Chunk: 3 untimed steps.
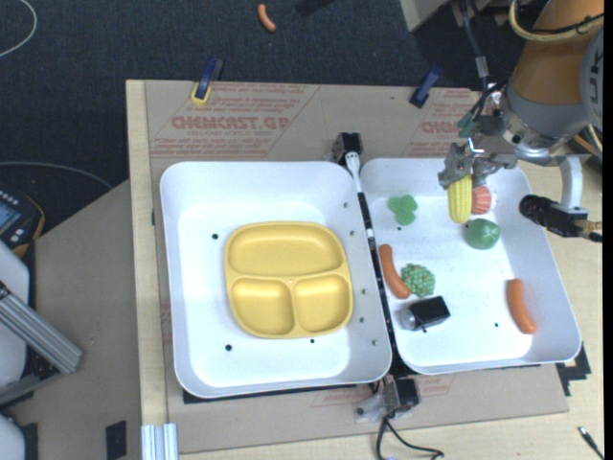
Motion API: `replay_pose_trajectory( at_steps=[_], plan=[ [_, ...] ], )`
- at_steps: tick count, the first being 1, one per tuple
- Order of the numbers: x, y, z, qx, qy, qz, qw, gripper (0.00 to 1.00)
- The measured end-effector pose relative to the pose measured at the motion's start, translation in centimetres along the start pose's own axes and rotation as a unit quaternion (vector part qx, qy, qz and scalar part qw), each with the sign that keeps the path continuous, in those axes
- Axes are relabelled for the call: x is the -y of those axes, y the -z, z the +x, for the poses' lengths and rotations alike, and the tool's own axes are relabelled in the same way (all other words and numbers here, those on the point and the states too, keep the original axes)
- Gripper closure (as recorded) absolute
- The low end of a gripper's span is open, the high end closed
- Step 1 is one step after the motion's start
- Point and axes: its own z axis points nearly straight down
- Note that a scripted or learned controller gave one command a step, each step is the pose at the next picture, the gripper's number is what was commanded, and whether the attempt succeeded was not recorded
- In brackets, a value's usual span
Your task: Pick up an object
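A yellow tray (287,278) with three compartments is seen in the left bin (182,257), set on a brown board (287,113). Two blue clamps (205,81) are fixed at the board's far edge, and a small orange piece (266,16) is left on the dark floor beyond.

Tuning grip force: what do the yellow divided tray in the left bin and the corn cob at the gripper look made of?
The yellow three-compartment tray looks like moulded plastic: uniform colour, rounded edges, soft sheen. The yellow corn cob, hanging between the fingers of the gripper, seems a plastic toy, evenly coloured and smooth; its hardness can't be judged from here.
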Motion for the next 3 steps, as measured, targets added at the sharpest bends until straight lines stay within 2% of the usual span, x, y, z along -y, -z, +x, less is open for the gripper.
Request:
replay_pose_trajectory(
  at_steps=[1, 2, 3],
  plan=[
    [3.0, -0.7, 4.5, -0.002, 0.001, 0.004, 1.0, 1.0],
    [7.2, -1.2, 7.7, -0.002, 0.001, 0.005, 1.0, 1.0],
    [9.1, 1.0, 10.4, -0.002, 0.001, 0.003, 1.0, 1.0]
  ],
)
